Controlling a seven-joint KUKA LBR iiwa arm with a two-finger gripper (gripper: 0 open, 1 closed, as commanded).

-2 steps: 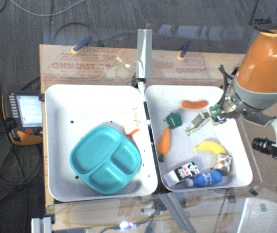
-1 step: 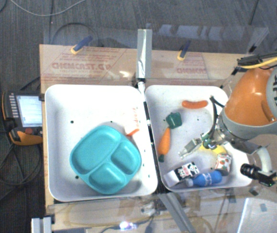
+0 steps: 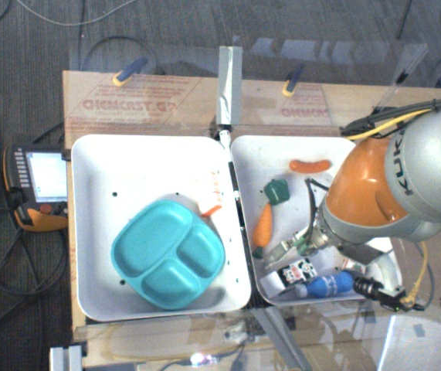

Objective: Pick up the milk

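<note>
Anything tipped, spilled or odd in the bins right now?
No spill or damage that I can make out. The blue bottle lies on its side at the right bin's near edge, beside a small black-and-white carton. The teal plate sits skewed in the left bin.

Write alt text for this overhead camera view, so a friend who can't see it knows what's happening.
A grey and orange robot arm reaches from the right into the right white bin, which holds a carrot, an orange sausage, a dark green block, a blue bottle and a small black-and-white carton. The left white bin holds a turquoise divided plate.
</note>
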